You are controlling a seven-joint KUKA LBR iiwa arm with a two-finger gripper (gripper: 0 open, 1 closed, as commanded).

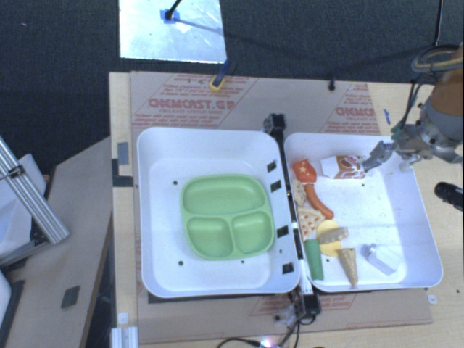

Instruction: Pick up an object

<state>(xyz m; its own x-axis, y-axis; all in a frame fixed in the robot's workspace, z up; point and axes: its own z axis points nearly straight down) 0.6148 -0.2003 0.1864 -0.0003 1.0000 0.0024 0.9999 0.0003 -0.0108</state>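
- Right bin (406, 216) holds toy food along its left wall.
- Green cylinder (313, 259): long axis running near-to-far, plain green.
- Orange sausage (319, 201): slanted, glossy.
- Gripper (377, 156) over the bin's far edge; grip state unclear.

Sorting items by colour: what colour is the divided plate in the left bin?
Light green; the divided plate shows clearly in the camera view.

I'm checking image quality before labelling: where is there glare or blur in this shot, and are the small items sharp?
Camera view: strong glare on the shiny square sheet at top; even, soft light in both bins, with faint shadows under the green divided plate; the hand and arm at right look slightly blurred; the toy foods along the right bin's left wall are soft, and fine detail is unreadable.
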